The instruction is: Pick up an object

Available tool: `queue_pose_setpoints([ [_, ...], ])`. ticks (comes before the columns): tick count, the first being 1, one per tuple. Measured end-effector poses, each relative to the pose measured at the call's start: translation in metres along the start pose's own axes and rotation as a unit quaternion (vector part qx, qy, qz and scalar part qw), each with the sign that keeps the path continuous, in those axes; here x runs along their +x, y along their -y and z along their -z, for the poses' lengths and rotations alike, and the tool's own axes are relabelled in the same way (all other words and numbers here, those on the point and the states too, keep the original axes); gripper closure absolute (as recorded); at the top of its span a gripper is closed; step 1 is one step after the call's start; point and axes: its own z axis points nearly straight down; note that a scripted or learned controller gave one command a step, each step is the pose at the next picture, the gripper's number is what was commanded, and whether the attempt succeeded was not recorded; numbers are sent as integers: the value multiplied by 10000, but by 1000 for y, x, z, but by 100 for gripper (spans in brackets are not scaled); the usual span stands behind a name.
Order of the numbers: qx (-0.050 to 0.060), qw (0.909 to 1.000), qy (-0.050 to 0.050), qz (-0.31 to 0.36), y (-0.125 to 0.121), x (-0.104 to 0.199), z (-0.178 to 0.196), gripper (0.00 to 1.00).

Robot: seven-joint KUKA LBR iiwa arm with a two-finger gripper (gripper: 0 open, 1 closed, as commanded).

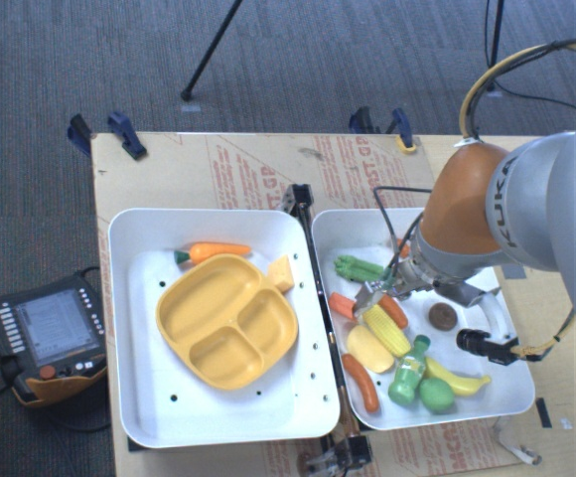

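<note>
Camera view: hand point(375, 296) is low in the right bin point(506, 391), at a yellow, kernel-textured corn cob point(387, 330) beside a red sausage; finger state cannot be determined.

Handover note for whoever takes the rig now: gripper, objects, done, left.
Gripper: low in the right bin, over the corn and a carrot; finger state unreadable.
Right bin: green bottle, banana, sausage, brown disc.
Left bin: yellow tray, another carrot.
Done: no lift seen.
Left: grasp and raise one object.
</note>
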Motion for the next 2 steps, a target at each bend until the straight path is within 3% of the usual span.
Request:
queue_pose_setpoints([
  [1, -3, 10000, -2, -24, 0, -1, 10, 100],
  [2, -20, 10000, 11, 18, -40, 32, 114, 100],
])
